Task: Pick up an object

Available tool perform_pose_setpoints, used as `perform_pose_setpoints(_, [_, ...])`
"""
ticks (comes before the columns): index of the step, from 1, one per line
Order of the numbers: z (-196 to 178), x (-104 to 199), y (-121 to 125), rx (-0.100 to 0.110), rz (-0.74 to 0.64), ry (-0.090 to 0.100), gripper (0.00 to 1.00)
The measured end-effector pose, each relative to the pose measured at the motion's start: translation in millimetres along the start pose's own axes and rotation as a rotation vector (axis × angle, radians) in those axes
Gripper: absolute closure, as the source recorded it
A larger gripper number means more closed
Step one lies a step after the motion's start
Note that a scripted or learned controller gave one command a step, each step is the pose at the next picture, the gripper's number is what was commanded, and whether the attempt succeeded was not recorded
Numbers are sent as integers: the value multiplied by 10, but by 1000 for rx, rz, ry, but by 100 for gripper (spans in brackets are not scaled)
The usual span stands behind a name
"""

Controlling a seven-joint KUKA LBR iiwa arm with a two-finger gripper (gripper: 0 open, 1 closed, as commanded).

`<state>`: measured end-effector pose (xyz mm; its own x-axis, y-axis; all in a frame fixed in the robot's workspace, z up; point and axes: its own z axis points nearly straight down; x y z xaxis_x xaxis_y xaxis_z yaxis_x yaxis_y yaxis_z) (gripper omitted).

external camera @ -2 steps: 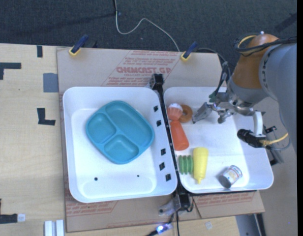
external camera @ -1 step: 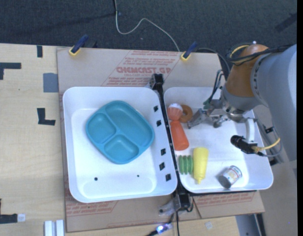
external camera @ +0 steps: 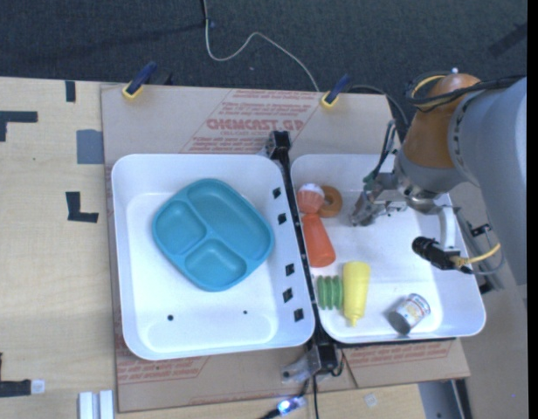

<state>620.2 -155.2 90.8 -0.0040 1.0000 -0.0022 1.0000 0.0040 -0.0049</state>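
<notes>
Toward the right of the frame, the grey arm (external camera: 487,138) with its orange band reached down into the right bin (external camera: 465,308), and its tool (external camera: 367,215) hung low over the upper middle of that bin's floor. From this slanted view I could not tell whether the tool was apart or together, and nothing could be seen held in it.

Just left of the tool, near the bin's upper left corner, lay a small brown ring-shaped piece (external camera: 329,201), touching a round pinkish object (external camera: 309,197) beside the divider. Below those, an orange bottle-shaped object (external camera: 319,242) lay lengthwise along the bin's left wall. Lower still sat a green ridged object (external camera: 327,291), with a yellow bottle (external camera: 355,291) just beside it on the right, lying with its narrow end pointing toward the bottom of the frame. A small silver can (external camera: 410,312) rested on its side in the lower right part of the bin, well apart from the tool. A black fitting with yellow cable (external camera: 439,254) hung off the arm over the bin's right side.

At centre left, the left bin (external camera: 142,317) carried a blue divided tray (external camera: 213,232) tilted slightly on its floor. Both bins sat on a cardboard sheet (external camera: 243,120) on the wooden counter (external camera: 42,260).
</notes>
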Motion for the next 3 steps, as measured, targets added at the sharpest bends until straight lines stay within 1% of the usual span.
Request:
perform_pose_setpoints(1, [-427, -23, 74, -3, 2, 2, 100])
perform_pose_setpoints(2, [-1032, 9, 78, -6, 1, 2, 100])
perform_pose_setpoints(3, [-1534, 15, 89, -5, 1, 2, 100])
